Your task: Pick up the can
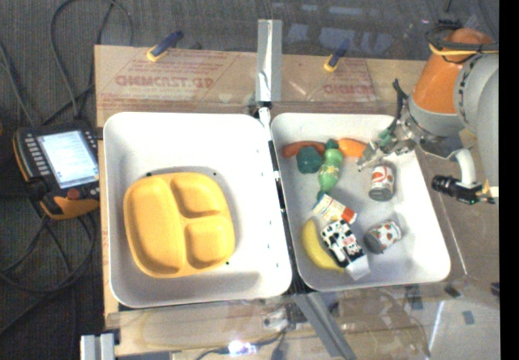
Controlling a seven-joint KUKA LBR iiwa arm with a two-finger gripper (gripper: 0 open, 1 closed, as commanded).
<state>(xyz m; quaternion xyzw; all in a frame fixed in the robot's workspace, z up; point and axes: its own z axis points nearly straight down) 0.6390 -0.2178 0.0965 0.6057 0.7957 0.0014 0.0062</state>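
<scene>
step: approach | can (382, 180) upright in right bin (434, 265), right of centre, just below gripper (381, 149) | jaws state – cannot tell (too small) | tip: centre over can, descend straight – second can (383, 236) lies near, toys (320, 160) to left, avoid both
</scene>
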